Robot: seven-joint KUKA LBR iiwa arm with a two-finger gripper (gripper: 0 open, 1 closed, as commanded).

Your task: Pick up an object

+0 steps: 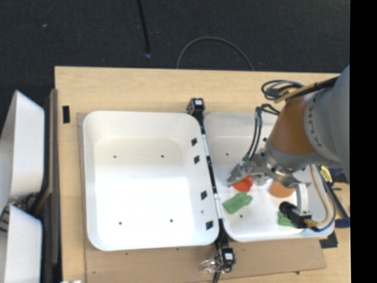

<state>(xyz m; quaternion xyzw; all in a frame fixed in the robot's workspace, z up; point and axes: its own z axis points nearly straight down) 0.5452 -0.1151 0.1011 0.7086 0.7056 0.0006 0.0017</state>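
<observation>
A wooden bench [129,87] stands on dark floor [70,22], where a thin black cable [141,19] runs toward the bench's far edge and a loop of wire [215,43] arcs beside it. White boxes [23,158] stand off the bench's left edge. Black clips [195,105] sit at the bench's far and near edges.

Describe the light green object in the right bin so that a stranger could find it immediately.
Look in the right bin, near the divider. The light green block lies just below the red object. It is elongated and paler than the dark green piece in the corner.
</observation>
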